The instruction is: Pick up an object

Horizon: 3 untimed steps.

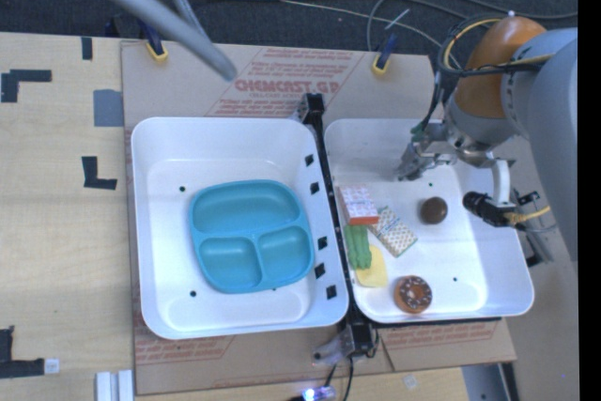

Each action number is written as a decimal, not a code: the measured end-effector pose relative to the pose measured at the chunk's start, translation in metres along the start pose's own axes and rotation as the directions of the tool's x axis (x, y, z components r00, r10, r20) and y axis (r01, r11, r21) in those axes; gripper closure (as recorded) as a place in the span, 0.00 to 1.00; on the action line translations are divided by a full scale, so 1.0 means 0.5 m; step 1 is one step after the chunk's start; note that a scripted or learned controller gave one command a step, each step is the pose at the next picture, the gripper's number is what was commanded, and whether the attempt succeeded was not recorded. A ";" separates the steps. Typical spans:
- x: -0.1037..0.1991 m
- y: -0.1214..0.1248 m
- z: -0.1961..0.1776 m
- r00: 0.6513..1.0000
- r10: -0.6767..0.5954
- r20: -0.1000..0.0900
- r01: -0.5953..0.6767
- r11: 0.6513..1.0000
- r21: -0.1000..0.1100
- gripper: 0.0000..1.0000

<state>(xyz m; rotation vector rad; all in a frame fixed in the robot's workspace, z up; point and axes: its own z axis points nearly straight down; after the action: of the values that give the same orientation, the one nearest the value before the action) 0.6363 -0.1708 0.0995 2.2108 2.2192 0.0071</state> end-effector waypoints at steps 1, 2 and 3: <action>0.011 0.009 -0.124 1.000 0.001 -0.002 -0.001 1.000 0.006 1.00; 0.014 -0.002 -0.215 1.000 0.002 -0.003 -0.002 1.000 0.007 1.00; 0.014 0.003 -0.300 1.000 0.002 -0.002 -0.002 1.000 0.006 1.00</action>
<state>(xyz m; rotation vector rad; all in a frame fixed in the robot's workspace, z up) 0.6362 -0.1636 0.2496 2.2177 2.2208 0.0027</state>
